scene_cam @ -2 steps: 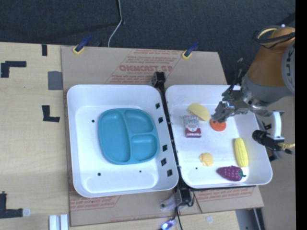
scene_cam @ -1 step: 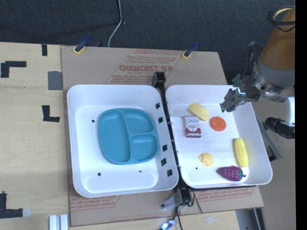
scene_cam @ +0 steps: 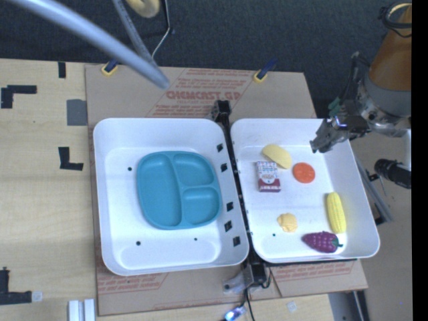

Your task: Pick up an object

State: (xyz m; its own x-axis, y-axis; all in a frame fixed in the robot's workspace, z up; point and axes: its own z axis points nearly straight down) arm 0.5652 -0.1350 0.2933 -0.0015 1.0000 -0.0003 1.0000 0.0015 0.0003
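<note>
In the right bin lie several small items: a pale yellow lemon-shaped piece, an orange round piece, a red and white box, a yellow corn cob, a small yellow-orange lump and a purple grape bunch. My gripper hangs over the bin's upper right corner, to the right of the lemon piece and above the orange one. Nothing shows between its dark fingers.
The left bin bears a blue divided plate. Black clips join the two bins along the middle. A grey pole crosses the upper left. Both bins rest on a cardboard sheet.
</note>
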